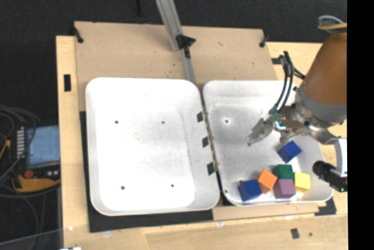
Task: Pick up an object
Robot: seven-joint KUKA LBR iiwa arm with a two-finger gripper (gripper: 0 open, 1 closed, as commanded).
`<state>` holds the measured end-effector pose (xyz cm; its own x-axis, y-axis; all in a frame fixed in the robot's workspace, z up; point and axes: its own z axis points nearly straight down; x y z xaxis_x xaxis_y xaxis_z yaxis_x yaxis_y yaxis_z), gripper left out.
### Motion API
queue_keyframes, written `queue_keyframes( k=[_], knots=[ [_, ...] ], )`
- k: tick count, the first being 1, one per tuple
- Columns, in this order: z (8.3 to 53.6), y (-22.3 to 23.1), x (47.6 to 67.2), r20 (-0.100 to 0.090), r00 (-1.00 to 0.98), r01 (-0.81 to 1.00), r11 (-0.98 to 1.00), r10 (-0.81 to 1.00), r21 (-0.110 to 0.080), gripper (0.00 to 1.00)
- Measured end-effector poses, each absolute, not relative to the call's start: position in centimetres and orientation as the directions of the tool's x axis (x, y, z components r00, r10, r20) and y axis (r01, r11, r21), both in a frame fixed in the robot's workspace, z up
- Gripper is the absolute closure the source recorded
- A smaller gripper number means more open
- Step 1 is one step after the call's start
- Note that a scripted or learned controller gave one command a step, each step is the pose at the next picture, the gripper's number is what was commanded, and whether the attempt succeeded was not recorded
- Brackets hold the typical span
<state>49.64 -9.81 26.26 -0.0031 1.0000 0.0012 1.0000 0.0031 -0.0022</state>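
- Gripper (257,133) hovers over the right bin (234,103), right of frame centre, fingers slightly parted and holding nothing.
- Just right of it lies a blue cube (289,150).
- Lower right, clustered: blue block (250,189), orange block (267,179), green block (284,171), purple block (285,187), yellow block (302,181).
- Left bin (146,143) sits alongside.
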Motion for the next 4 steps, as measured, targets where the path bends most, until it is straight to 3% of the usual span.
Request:
queue_keyframes(
  k=[1,4],
  knots=[
    [26.5,-9.8,49.7,0.000,0.001,1.000,-0.001,1.000,0.003,0.00],
    [10.0,-8.7,50.0,-0.001,0.002,1.000,-0.002,1.000,-0.005,0.00]
  ],
)
